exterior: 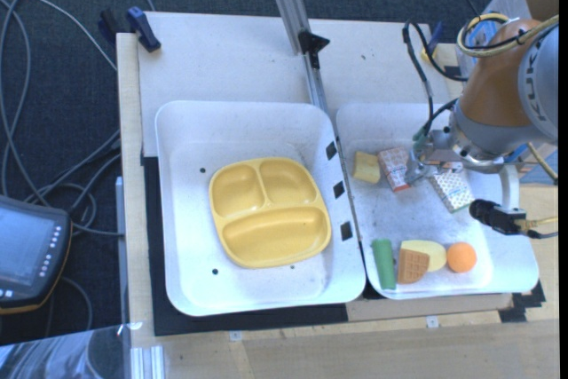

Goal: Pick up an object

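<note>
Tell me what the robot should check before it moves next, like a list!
1. Gripper is over the right bin: ok.
2. A thing sits close under it, the red and white packet: ok.
3. Jaws open and ready: cannot tell, the wrist hides them.
4. Packet has room around it: not ok, the yellow block sits just to its left and the dotted packet lies close on the other side.
5. Toys at the bin's near edge, green stick, waffle piece and orange ball, lie away from the gripper: ok.
6. Yellow tray rests in the left bin, out of the way: ok.
</note>
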